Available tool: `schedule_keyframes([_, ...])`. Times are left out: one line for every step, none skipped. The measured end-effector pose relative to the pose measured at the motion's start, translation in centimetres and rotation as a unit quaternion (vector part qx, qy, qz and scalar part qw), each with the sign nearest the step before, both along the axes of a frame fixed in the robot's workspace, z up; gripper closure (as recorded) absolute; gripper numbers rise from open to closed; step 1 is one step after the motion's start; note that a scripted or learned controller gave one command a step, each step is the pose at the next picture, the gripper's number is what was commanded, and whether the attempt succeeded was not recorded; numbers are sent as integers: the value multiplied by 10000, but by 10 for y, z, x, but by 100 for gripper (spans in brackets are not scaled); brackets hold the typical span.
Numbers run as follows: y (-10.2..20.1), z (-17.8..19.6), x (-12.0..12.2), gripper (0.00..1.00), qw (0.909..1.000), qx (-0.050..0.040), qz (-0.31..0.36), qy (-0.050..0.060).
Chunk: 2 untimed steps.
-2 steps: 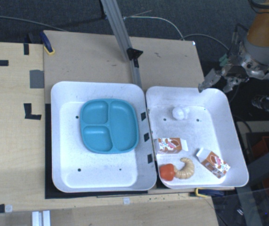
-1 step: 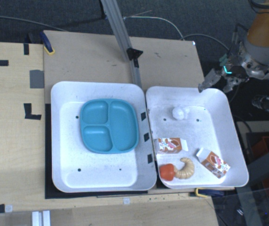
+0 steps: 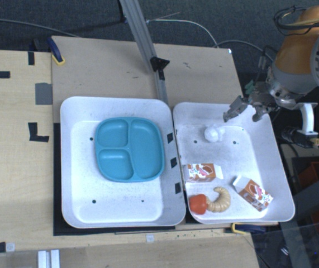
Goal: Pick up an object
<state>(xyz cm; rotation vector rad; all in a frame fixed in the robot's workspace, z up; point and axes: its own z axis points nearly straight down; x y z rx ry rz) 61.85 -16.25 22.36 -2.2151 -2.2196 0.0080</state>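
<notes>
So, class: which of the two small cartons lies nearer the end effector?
The carton beside the divider, just below the white ball; the other carton sits nearer the bin's front right corner.

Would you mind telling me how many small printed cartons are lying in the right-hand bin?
2. One small orange-and-white printed carton lies near the middle of the right white bin; the other printed carton lies tilted near its front right corner. None seems hidden.

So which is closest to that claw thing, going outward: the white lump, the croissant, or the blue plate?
Measured from the end effector, in the camera view:
1. White lump, just below it in the right bin.
2. Croissant, near that bin's front edge.
3. Blue plate, across in the left bin.
</notes>
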Motion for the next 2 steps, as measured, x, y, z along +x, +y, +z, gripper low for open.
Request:
schedule_keyframes([-1, -47, 6, 0, 10000, -5, 3, -10])
schedule_keyframes([2, -97, -5, 0, 10000, -2, 0, -6])
